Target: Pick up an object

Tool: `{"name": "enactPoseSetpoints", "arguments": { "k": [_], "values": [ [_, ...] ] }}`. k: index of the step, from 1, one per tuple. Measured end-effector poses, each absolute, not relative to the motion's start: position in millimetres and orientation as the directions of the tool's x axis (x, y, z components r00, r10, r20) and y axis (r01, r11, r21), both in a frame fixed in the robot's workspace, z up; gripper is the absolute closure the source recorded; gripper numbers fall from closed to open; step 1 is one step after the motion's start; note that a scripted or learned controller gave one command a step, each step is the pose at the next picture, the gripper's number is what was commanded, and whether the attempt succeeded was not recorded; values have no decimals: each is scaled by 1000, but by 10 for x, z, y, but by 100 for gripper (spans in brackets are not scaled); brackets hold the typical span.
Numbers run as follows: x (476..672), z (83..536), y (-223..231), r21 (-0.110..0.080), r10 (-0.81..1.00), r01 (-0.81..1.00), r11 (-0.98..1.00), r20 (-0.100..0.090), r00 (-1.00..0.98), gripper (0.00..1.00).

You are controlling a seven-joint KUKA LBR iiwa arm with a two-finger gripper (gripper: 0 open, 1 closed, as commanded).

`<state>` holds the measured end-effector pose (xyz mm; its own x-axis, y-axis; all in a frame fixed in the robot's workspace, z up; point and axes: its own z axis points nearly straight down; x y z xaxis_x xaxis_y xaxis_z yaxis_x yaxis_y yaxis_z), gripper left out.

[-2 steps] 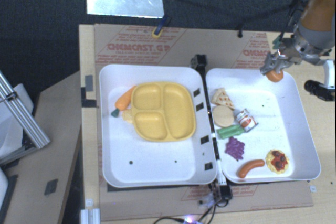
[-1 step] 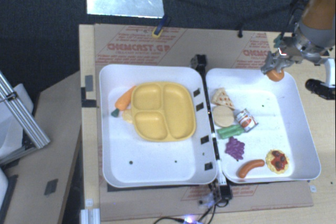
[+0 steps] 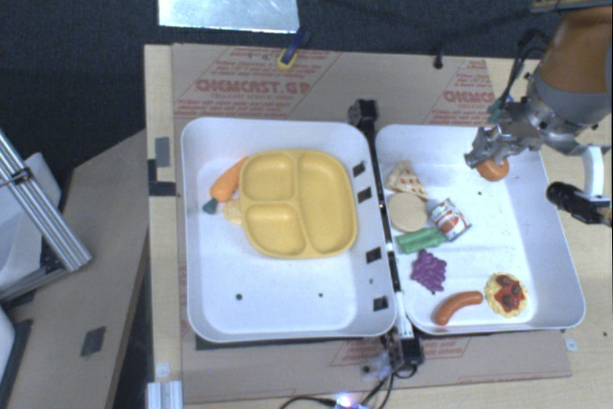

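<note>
1. The gripper (image 3: 491, 158) hangs over the far right corner of the right bin (image 3: 560, 249), and a small orange fruit (image 3: 493, 170) sits right at its fingertips, seemingly pinched between them.
2. From here I cannot tell whether the fruit is off the bin floor.
3. The fruit is round, so it has no long axis to speak of.
4. Nearer the bin's left side lie a pizza slice (image 3: 405, 177), a small can (image 3: 448, 218), purple grapes (image 3: 428, 270) and a sausage (image 3: 457, 306).
5. The left bin (image 3: 287, 311) holds a yellow divided plate (image 3: 290, 203) with a carrot (image 3: 227, 180) beside it.
6. The cardboard under the bins reads "CHEMCAST".
</note>
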<state>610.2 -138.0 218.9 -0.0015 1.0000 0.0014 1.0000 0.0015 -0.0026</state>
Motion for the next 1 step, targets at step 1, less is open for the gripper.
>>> {"name": "enactPoseSetpoints", "arguments": {
  "k": [1],
  "values": [
    [5543, 2240, -1199, -2, 1000, 1000, 0, 1, 0, 100]
  ]
}}
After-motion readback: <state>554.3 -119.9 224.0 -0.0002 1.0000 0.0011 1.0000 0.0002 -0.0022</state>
